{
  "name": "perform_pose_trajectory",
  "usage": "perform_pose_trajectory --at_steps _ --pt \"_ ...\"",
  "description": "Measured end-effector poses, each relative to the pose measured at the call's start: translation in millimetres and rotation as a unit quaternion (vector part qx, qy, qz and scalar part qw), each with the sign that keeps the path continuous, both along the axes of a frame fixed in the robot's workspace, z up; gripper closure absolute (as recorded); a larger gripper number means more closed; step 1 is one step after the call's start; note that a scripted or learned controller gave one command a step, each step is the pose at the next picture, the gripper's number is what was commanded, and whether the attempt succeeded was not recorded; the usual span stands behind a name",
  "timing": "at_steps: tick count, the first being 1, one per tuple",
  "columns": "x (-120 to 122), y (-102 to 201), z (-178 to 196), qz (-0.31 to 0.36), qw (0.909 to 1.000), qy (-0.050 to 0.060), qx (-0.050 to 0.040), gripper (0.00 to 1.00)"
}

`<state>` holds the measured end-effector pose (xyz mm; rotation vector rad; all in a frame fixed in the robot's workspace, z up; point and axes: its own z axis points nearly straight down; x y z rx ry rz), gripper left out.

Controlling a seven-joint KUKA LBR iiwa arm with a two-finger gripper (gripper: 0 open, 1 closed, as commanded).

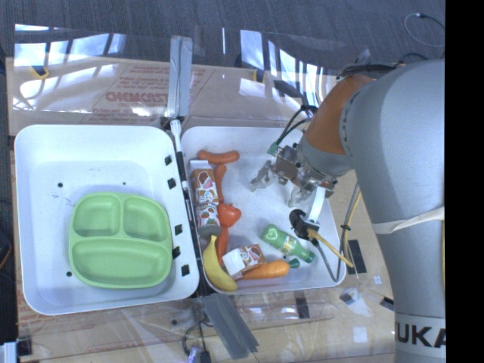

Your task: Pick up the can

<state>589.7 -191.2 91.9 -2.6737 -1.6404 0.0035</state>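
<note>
My arm [393, 150] enters from the right, above the right bin [249, 138]. My gripper [281, 184] hangs over the bin's upper right area with its fingers spread apart and nothing between them.

The left bin [45, 150] holds a green divided plate [121, 240].

In the right bin, the can [204, 197] lies on its side along the left wall, well apart from my gripper. Near it lie a banana [214, 267], a carrot [265, 271], a green bottle [286, 243], a sausage [218, 156] and a small carton [242, 259].

Green tray [119, 240] in left bin [38, 165], food items (perhaps toys) crowding right bin [249, 138]
</note>
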Motion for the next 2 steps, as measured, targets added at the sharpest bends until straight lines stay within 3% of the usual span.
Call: perform_pose_trajectory --at_steps 2 --pt "1 -9 20 0.008 1.0 -0.001 -0.0003 0.0"
